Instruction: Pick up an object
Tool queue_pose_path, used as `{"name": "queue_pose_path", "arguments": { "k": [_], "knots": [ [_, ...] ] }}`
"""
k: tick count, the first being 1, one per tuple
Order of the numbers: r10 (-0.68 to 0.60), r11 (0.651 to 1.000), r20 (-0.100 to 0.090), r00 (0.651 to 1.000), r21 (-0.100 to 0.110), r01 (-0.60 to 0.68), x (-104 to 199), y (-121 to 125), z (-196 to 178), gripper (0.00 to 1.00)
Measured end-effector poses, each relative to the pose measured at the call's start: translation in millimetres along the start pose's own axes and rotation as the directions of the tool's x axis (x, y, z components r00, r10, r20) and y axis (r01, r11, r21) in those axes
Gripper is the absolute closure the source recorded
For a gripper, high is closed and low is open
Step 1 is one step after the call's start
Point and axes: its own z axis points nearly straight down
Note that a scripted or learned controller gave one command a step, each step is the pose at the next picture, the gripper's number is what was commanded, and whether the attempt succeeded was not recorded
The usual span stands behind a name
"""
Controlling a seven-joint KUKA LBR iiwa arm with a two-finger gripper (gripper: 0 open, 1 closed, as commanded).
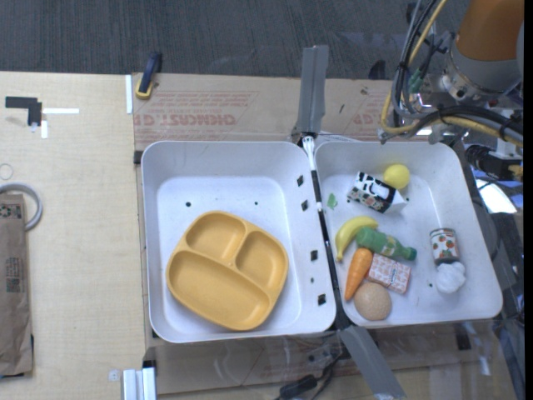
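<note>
Nothing has yet been lifted, as far as can be judged: every object is seen lying in a bin. Nearest, in the right bin [487, 302], a brown egg-like ball [373, 302] is found beside a carrot [357, 272] and a small pink packet [390, 272], with a white lump [450, 278] and a little can [443, 244] toward the right wall. Just beyond, a green bottle [386, 244] is laid against a banana [352, 232]. Further back, a black-and-white carton [371, 192] is set touching a lemon [397, 176]. In the left bin [158, 215] a yellow divided plate [227, 268] is placed. Farthest, at the top right, the arm [491, 23] is held above the right bin's far corner, well apart from the objects; the claw's state cannot be told. The whole pick is judged as left to do: descent, grasp and lift.
</note>
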Motion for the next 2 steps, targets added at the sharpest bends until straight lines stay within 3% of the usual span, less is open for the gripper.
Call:
{"name": "queue_pose_path", "arguments": {
  "k": [1, 2],
  "knots": [
    [-0.019, 1.0, 0.0, 1.0, 0.0, 0.019, -2, -28, 109, 0.0],
    [-0.115, 0.993, 0.005, 0.993, -0.019, 0.115, -29, 2, 160, 0.0]
  ]
}}
